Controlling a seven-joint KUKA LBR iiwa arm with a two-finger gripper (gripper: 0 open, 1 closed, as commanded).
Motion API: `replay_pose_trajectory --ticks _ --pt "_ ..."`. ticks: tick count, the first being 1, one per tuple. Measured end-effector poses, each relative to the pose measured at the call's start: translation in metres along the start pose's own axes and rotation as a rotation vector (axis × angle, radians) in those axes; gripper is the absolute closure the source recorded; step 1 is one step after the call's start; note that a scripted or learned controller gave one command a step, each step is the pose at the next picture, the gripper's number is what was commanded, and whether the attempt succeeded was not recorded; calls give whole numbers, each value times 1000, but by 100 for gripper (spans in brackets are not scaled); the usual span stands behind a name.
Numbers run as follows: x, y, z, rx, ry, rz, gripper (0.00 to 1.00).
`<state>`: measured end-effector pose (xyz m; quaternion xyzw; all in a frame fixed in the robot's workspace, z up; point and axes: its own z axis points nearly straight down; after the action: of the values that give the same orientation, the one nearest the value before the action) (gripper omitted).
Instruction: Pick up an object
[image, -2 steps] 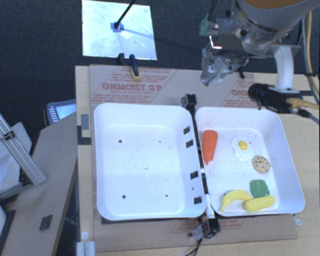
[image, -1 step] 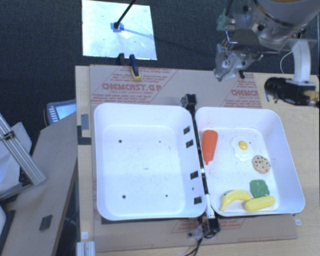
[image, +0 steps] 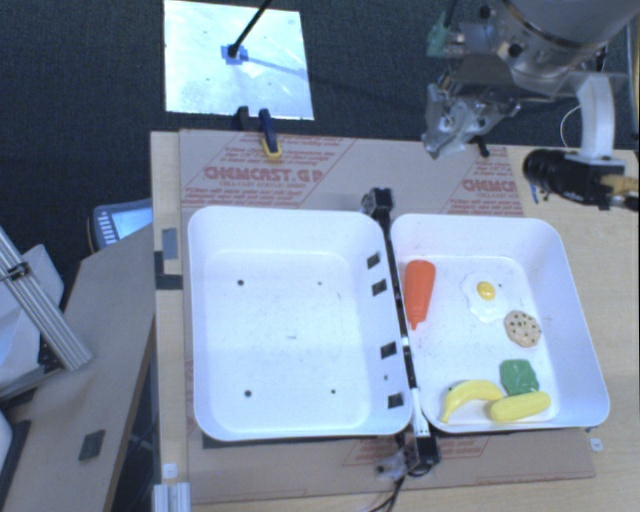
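Observation:
The right bin (image: 560, 250) holds an orange carrot (image: 417, 291) at its left side, a fried egg (image: 484, 296) in the middle, and a round cookie (image: 521, 327) just below the egg. Near the front lie a green piece (image: 518, 375), a yellow banana (image: 468, 397) and a yellow oblong piece (image: 520, 406). My gripper (image: 450, 135) hangs high above the bench behind the right bin's far edge, well apart from every object, with nothing visible between its fingers.
The left bin (image: 200, 300) sits beside the right one, joined by a black-clipped divider (image: 390, 300). Both rest on a cardboard sheet (image: 290, 175). A yellow-and-black clamp (image: 268, 135) stands behind the left bin, and a reflective square plate (image: 235, 60) lies farther back.

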<state>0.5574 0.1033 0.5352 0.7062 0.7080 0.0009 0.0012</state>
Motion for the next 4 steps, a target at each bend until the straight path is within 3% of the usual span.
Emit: replay_pose_trajectory --ticks 1,2,3,4 --pt "90 -25 0 1 4 -11 100" --pt "91 -33 0 2 2 -2 100" --pt "115 -72 0 2 3 -5 100" --pt "132 -30 0 0 1 1 100"
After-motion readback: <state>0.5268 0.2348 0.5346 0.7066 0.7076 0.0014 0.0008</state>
